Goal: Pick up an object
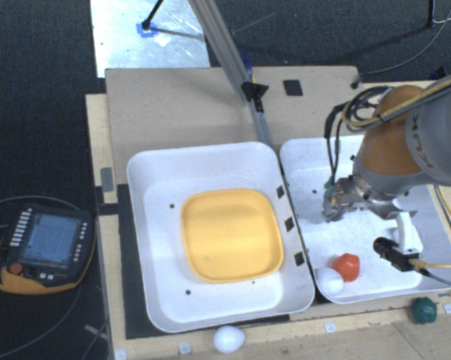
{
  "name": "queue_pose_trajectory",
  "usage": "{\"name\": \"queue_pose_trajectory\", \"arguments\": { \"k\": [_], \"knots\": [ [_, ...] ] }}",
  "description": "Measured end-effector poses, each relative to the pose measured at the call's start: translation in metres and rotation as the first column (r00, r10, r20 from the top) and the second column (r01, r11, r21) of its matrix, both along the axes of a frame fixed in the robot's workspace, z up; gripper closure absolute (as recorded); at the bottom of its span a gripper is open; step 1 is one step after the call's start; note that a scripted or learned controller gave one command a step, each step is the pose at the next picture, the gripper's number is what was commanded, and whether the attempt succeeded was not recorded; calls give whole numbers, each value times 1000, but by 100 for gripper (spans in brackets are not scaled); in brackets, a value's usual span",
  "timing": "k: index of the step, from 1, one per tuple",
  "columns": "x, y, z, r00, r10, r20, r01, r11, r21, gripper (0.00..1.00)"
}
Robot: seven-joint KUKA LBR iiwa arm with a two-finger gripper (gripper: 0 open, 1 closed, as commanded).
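Two bins: we see the left bin (147, 220) bearing a yellow plate (232, 234), and the right bin (302, 161) where the arm (409, 141) reaches in.
Gripper: it sits low over the right bin's middle (335, 203) — we cannot tell how it is set, since the wrist covers it from above.
Candidates: a red object (346, 267) and a white ball (330, 282) lie touching or nearly so at the right bin's near edge, close below the gripper but apart from it.
Strays: a white egg (229, 339) rests on the bench in front of the left bin, and a green ball (423, 310) sits off the right bin's near corner.
Done so far: nothing, as far as we can judge — we see no object lifted or carried.
Left to do: all of it, in our view — close on something, most likely the red object or the white ball, and raise it clear of the bin.
Writing: none we can read; the pendant (43, 249) at far left has a lit screen, but its contents are too small to make out.
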State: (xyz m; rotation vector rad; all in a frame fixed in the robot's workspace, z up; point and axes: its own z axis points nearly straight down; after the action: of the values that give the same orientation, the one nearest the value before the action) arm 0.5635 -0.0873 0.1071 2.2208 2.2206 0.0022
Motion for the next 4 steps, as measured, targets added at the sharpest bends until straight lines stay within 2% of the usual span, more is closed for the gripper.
{"name": "queue_pose_trajectory", "arguments": {
  "k": [2,3,4],
  "knots": [
    [-9,0,106,1000,1,3,-1,1000,0,100],
    [-8,0,126,1000,1,1,-1,1000,0,100],
    [-3,59,122,1000,5,-1,-5,1000,1,100]
  ]
}}
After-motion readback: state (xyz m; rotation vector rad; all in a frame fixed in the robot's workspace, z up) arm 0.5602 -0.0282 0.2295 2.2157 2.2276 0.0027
